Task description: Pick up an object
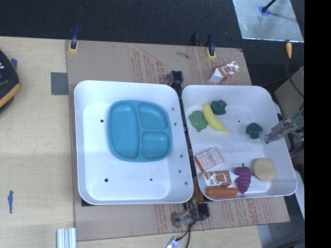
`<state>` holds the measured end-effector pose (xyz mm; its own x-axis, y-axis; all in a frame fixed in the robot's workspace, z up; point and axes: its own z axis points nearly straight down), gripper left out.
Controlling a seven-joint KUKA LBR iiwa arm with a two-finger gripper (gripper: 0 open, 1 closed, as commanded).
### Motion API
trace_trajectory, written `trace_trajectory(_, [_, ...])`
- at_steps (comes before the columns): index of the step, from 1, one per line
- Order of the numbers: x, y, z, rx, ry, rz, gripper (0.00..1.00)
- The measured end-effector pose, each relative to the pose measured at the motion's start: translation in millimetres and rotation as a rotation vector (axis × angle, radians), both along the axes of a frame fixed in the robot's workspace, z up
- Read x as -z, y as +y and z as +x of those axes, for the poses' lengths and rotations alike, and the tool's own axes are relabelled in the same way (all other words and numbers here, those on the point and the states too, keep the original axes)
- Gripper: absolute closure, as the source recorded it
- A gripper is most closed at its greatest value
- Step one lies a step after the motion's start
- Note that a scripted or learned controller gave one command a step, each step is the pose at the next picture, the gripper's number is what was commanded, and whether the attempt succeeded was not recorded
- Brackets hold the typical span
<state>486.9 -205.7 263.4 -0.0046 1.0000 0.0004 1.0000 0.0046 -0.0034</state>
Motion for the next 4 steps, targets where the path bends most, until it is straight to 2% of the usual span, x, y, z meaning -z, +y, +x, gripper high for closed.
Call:
trace_trajectory(1, [100,35,83,-0.002,0.002,0.0,0.0])
trace_trajectory(2, [172,79,143,-0.001,0.0,-0.001,0.0])
trace_trajectory(3, [171,55,169,0.0,-0.001,0.0,0.0])
trace_trajectory(4, [171,67,169,-0.001,0.001,0.001,0.0])
